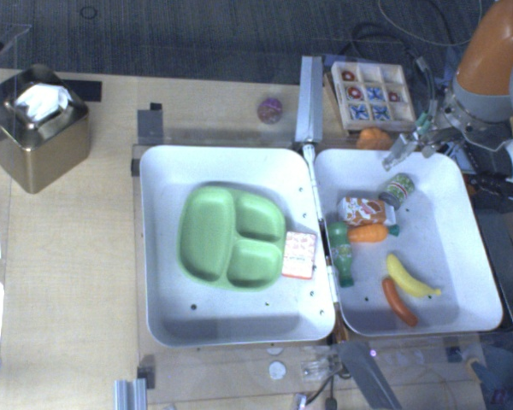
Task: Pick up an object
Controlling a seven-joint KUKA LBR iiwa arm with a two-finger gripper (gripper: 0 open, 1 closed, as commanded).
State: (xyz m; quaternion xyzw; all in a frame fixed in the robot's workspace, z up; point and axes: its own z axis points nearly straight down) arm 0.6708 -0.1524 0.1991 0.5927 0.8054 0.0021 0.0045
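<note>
The small green can lies tilted in the right bin, near its upper rim and just above the carton and carrot; it looks light, rigid and smooth, best pinched across its round body. The arm reaches in from the upper right, its tool poised above the bin's far rim. Tool opening cannot be determined from here.

Green tray, yellow banana (orange carrot nr it), both bins white.
</note>
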